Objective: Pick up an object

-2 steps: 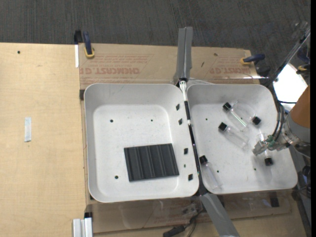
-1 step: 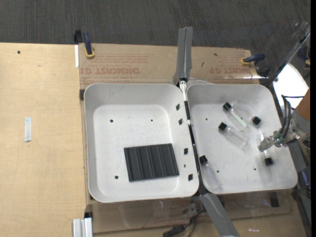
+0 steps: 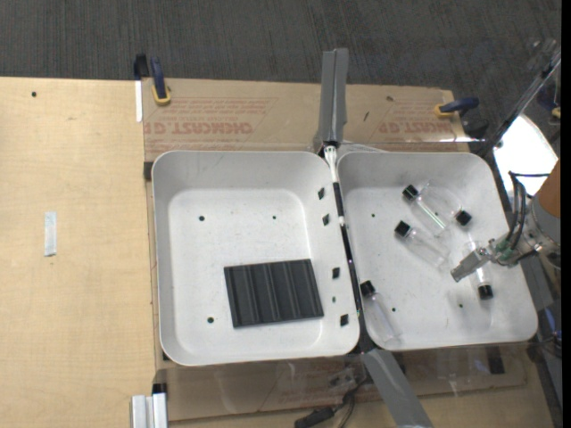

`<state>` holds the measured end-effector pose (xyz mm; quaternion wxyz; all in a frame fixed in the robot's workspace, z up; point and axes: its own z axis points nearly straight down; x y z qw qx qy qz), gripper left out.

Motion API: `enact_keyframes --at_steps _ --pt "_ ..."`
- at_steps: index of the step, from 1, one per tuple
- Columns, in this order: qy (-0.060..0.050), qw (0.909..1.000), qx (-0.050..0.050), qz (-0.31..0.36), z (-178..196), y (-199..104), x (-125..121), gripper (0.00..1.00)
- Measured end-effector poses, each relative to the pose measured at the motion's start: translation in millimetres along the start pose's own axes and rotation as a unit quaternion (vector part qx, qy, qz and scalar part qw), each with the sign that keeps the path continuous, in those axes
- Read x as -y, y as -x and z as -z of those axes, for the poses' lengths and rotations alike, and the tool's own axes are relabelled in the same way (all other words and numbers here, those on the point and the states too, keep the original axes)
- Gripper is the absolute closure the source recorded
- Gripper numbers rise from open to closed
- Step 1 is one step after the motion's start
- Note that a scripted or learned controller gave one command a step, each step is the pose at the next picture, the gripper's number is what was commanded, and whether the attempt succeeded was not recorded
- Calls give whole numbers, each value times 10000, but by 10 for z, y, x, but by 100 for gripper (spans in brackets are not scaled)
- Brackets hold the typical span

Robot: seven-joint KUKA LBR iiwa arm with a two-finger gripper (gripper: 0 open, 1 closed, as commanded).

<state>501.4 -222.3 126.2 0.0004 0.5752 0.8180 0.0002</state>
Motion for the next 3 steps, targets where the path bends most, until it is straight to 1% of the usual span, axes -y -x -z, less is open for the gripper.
enact_keyframes --at_steps 1,2,3 --pt "3 10000 0 -10 87 2 -3 100" --pt "3 10000 1 -7 88 3 -3 0" --pt "113 9997 108 203 -212 -227 -35 0"
